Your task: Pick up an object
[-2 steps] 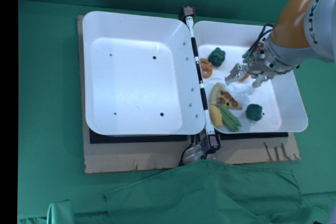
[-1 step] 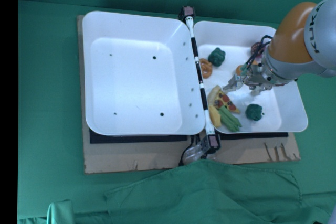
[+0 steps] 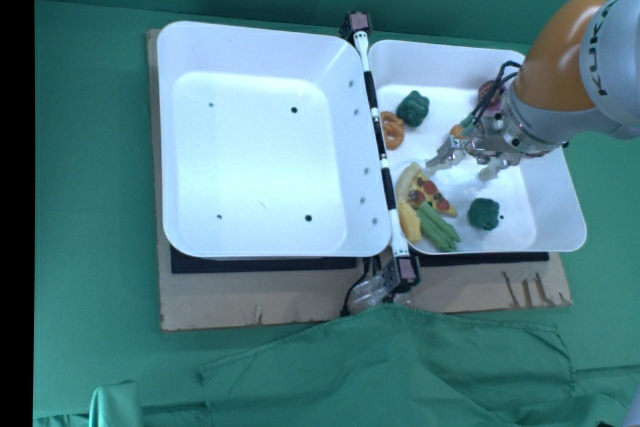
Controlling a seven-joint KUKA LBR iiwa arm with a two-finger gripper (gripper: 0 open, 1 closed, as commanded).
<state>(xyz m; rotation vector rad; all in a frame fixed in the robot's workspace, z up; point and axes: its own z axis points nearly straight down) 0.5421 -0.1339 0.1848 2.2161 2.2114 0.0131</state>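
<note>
The gripper hangs with its fingers spread and nothing between them over the middle of the right bin. The toy pizza slice lies just toward the bin's near-left corner from it, beside the banana and green beans, its long axis slanting toward the near edge.

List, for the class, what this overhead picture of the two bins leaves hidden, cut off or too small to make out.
- Gripper: too small in the camera view to tell whether the fingers are open or shut.
- Reddish object in the right bin: mostly hidden behind the arm's wrist, so its kind is unclear.
- Arm: cut off by the right edge.
- Metal part below the bins: partly covered by green cloth.
</note>
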